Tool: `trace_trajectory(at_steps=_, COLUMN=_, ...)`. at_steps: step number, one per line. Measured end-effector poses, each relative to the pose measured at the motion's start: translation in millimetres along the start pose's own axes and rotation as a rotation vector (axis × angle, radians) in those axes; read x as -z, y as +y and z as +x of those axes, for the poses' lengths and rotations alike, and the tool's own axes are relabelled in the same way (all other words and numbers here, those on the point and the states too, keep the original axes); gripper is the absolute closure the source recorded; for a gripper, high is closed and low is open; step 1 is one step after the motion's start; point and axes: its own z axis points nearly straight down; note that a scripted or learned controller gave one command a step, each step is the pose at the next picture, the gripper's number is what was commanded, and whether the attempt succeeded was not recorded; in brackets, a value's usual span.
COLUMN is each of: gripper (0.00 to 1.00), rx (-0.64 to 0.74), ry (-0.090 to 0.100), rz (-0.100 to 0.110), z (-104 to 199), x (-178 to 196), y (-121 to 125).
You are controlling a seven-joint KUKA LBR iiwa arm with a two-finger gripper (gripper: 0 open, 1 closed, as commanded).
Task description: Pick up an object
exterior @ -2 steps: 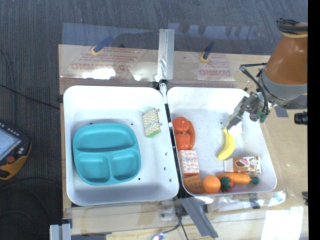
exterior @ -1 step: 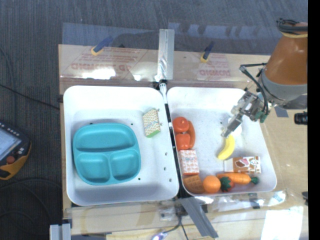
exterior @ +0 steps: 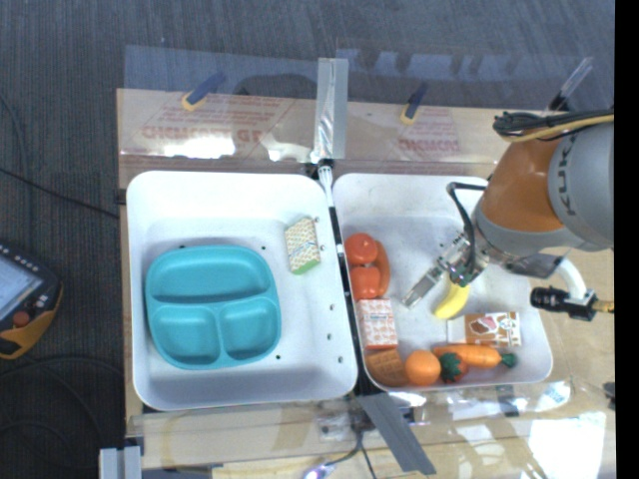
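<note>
Right bin (exterior: 419, 208), shallow white plastic. Contents: small yellow banana-shaped toy (exterior: 451, 302) at mid-bin; red tomato-like toys (exterior: 365, 264) against the left wall; red-and-white snack packet (exterior: 376, 323); orange round fruit toy (exterior: 423, 367) and orange carrot toy (exterior: 477, 356) along the near wall; printed carton (exterior: 496, 328) toward the near right corner.

Gripper (exterior: 447, 277): jaws apart, one finger angled left, the banana just beside and below them, not seen clamped. Judged the likeliest pick.

Open floor lies across the far half.

Left bin (exterior: 140, 267): teal divided tray (exterior: 212, 302), patterned sponge block (exterior: 302, 244) near its right wall.
</note>
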Motion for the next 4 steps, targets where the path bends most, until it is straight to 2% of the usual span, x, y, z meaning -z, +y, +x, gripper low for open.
trace_trajectory(at_steps=1, gripper=1.0, rx=0.002, ry=-0.006, rz=-0.002, z=-1, x=11, y=2)
trace_trajectory(at_steps=2, gripper=0.0, rx=0.002, ry=-0.006, rz=-0.001, z=-1, x=11, y=2)
trace_trajectory(at_steps=3, gripper=0.0, rx=-0.156, ry=-0.004, rz=-0.006, z=16, x=1, y=-31)
trace_trajectory(at_steps=4, gripper=1.0, rx=-0.154, ry=-0.005, rz=-0.008, z=16, x=12, y=-29)
